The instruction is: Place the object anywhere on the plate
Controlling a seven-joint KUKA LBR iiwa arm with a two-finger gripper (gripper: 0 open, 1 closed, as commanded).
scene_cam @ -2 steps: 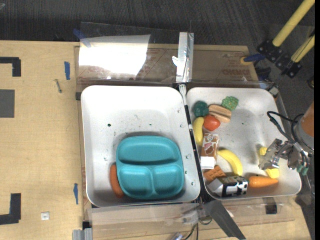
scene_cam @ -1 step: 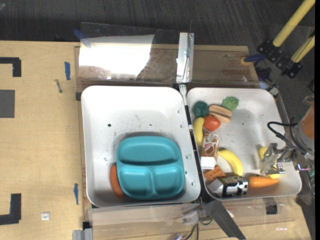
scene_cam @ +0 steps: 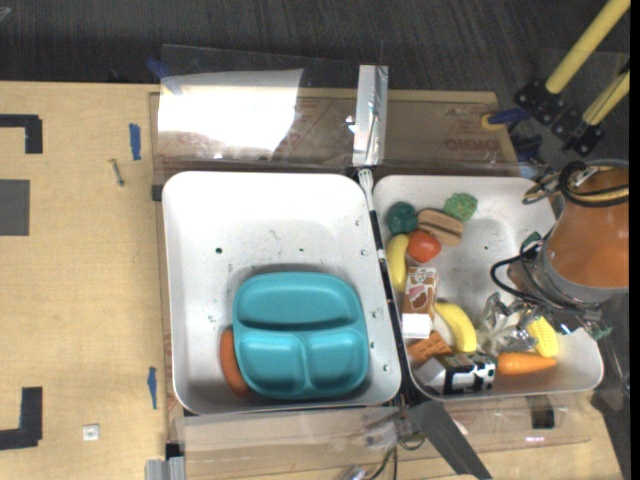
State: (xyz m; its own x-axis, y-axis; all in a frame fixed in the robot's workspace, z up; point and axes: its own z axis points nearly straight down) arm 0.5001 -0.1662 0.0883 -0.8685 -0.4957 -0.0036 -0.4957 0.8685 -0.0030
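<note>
A teal divided plate (scene_cam: 296,305) lies in the left bin (scene_cam: 200,228), toward its front. My gripper (scene_cam: 508,320) is down in the right bin (scene_cam: 490,230), at its front right. It hangs just above an orange carrot (scene_cam: 525,364), with a small yellow piece (scene_cam: 545,337) to its right and a yellow banana (scene_cam: 458,326) to its left. The wrist hides what lies directly beneath the gripper. I see nothing lifted clear of the bin.
The right bin's left half holds several toy foods: a teal ball (scene_cam: 402,216), a green piece (scene_cam: 461,206), a red tomato (scene_cam: 424,245), a brown carton (scene_cam: 421,290), a black-and-white item (scene_cam: 468,375). An orange object (scene_cam: 229,360) pokes out beneath the plate's left edge.
</note>
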